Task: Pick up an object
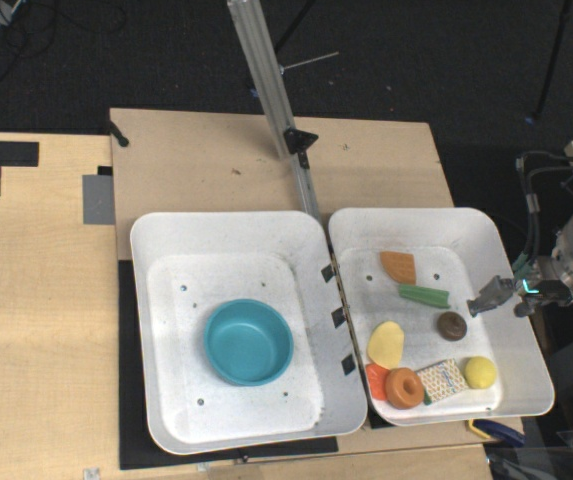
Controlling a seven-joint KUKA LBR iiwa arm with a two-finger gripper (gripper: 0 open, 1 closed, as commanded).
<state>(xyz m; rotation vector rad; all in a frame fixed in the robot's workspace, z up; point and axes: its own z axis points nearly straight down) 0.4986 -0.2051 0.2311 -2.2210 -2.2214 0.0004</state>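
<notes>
The things to pick from all lie in the right white bin [486, 230], bunched toward its near end, so the arm has lots to choose from in one spot. A small round brown thing [452, 326] sits closest to the gripper [494, 296], with a green stick-shaped block [424, 295] and an orange wedge [399, 266] just beyond it. Nearer the front are a pale yellow lump [386, 344], an orange ring like a doughnut [403, 387], a speckled flat block [441, 379] and a little yellow ball [480, 372]. The gripper hangs over the bin's right side with nothing in it, and I cannot tell how wide it is. I think it is getting lined up to reach down. The left white bin [166, 238] has a round blue bowl [249, 341], well apart. Both bins rest on the wooden counter [36, 298].
</notes>
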